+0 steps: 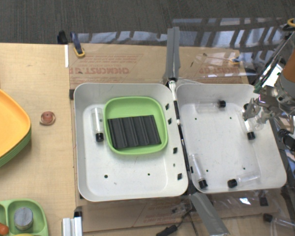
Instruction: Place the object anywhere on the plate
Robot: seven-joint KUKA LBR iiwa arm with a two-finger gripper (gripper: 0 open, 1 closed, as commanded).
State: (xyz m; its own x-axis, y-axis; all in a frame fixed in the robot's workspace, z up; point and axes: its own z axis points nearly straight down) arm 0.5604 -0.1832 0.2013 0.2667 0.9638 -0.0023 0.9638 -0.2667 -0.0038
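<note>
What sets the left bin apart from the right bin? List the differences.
The left bin holds a green plate bearing a dark ridged block and one clear vial; the right bin holds several scattered clear vials. The gripper hangs over the right bin, not the left bin. Both are shallow and white.

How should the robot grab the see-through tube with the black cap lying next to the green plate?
Grip the clear tube across its middle, coming straight down from above. It lies flat, pointing up-down in the picture, squeezed beside the green plate, so the fingers would probably best close along that narrow gap's open sides.
</note>
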